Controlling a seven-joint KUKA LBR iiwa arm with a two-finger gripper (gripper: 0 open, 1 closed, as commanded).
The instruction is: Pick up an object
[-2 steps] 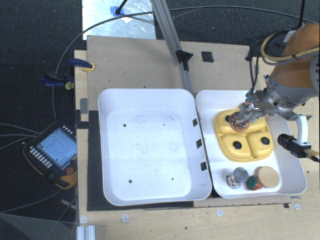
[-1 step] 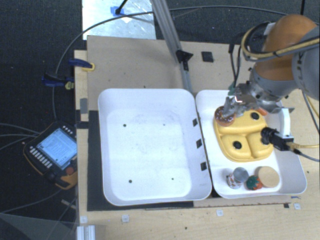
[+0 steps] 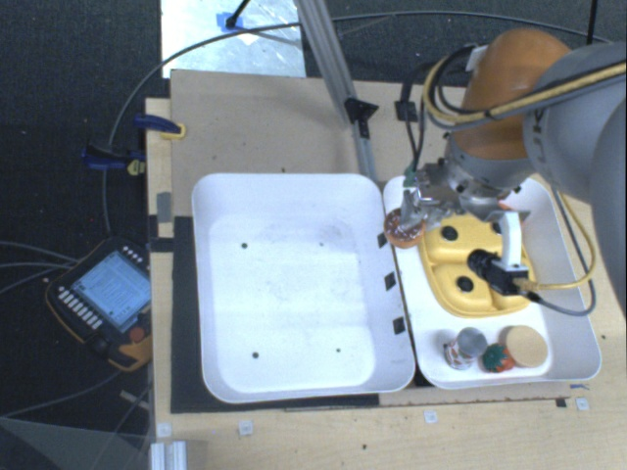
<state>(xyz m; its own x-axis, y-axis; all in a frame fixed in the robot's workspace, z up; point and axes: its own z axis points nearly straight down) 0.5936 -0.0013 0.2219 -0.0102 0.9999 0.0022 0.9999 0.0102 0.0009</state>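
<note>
1. the desk (image 3: pixel 294 96) is a pale wooden board with dark matting beside it, and it carries two shallow white bins side by side.
2. the left bin (image 3: pixel 284 282) is smooth moulded plastic with rounded corners and a few small dark dots on its floor.
3. the right bin (image 3: pixel 573 351) holds all the objects, so any pick has to happen there.
4. the arm (image 3: pixel 529 96) reaches in from the right, its grey casing and orange band hanging over the far end of the right bin.
5. the yellow tray (image 3: pixel 465 262) is the largest object, glossy hard plastic with round dark holes, lying in the middle of the right bin.
6. the tool (image 3: pixel 416 204) sits at the far-left corner of the right bin, just above a small brown ring-shaped piece (image 3: pixel 400 228); how far it is open cannot be told, and nothing can be seen held in it.
7. to do the step well, it looks best to centre the tool over the ring and descend straight, clear of the bin wall and the tray's edge.
8. at the near end lie a tan disc (image 3: pixel 526 345), a grey rounded piece (image 3: pixel 471 340) and a small red and green piece (image 3: pixel 497 359), close together and likely awkward to separate.
</note>
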